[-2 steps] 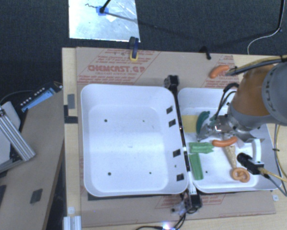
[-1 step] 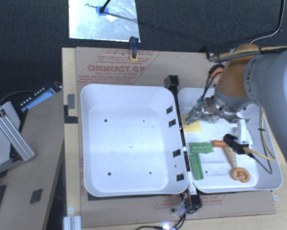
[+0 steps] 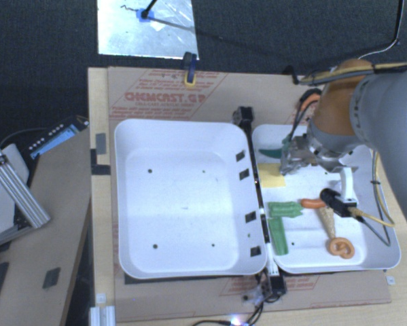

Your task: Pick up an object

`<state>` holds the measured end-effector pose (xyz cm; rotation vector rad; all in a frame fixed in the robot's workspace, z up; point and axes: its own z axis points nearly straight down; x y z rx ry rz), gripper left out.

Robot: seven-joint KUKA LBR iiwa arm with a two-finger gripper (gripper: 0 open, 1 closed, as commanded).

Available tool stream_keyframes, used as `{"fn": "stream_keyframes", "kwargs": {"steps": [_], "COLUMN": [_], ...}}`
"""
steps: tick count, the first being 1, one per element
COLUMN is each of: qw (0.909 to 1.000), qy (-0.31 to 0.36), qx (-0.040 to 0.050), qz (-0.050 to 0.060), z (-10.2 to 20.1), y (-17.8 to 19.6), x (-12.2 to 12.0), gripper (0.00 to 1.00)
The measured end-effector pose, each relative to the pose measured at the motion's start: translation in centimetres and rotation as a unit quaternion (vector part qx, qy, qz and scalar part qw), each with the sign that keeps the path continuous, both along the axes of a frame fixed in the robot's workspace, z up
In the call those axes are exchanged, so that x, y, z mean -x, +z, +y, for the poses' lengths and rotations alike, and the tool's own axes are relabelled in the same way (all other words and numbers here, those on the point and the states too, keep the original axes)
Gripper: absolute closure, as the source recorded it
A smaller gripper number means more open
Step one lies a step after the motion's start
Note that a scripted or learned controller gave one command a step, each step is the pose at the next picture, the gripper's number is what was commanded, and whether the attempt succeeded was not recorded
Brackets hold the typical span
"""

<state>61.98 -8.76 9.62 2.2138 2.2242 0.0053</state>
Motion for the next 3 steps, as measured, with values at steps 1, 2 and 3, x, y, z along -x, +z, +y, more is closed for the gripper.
{"fn": "stream_keyframes", "kwargs": {"steps": [1, 2, 3], "qw": [1.0, 1.0, 1.0], "qy": [0.001, 0.003, 0.003], "qx": [0.0007, -0.0009, -0.0011], "qz": [-0.002, -0.003, 0.002], "z": [0.0, 5.0, 12.8], "y": [5.0, 12.2, 10.1], "x": [-5.2, -5.1, -4.9], "gripper": [1.0, 1.0, 1.0]}}
